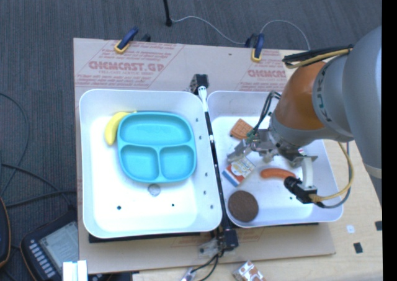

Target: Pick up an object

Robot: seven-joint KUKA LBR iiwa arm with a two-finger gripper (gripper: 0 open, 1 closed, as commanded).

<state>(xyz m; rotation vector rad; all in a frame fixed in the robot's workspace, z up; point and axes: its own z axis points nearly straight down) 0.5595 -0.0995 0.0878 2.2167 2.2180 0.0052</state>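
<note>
Nearest me in the right bin (322, 214): a brown round cookie (243, 205) by the front wall. Behind it, a small white packet (238, 170) and an orange-red sausage (273, 173) on the bin floor. My gripper (253, 147) sits low over the packet, just beside it; I cannot tell how the jaws stand. Farther back, an orange cracker (240, 128). Left bin (99, 211): blue divided plate (156, 147), a banana (113, 126) touching its far left edge.
</note>
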